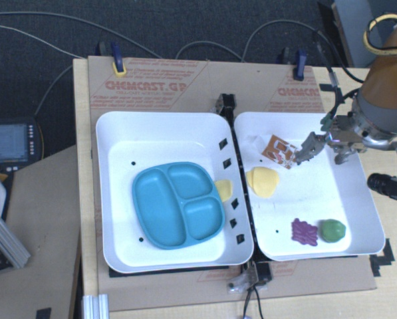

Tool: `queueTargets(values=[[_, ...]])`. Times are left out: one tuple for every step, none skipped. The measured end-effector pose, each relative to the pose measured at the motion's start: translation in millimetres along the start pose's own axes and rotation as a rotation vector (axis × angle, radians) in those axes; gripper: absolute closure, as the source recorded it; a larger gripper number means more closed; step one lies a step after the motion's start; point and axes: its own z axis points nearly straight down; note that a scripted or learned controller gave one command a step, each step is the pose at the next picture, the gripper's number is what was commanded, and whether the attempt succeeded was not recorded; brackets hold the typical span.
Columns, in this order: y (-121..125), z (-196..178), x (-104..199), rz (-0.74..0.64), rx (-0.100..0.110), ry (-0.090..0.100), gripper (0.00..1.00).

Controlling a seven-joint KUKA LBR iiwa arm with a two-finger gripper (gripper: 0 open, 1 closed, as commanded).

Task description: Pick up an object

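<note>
The left bin (112,178) holds a blue tray (178,205). In the right bin (358,198), the gripper (298,156) pinches a flat brown patterned packet (278,150), tilted at the bin's upper left above a yellow lump (263,181).

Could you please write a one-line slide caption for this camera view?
Gripper beside a brown packet in the right bin; blue tray in the left.

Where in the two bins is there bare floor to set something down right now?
Right bin: bare floor between the yellow piece and the right wall, above the purple piece and green ball. Left bin: bare strip behind the blue tray. Crowded near the brown packet, where the gripper sits.
</note>
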Motion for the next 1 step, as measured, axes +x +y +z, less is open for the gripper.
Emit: queueTargets(values=[[2.1, -5.5, 0.2, -0.003, -0.011, -0.002, 0.00]])
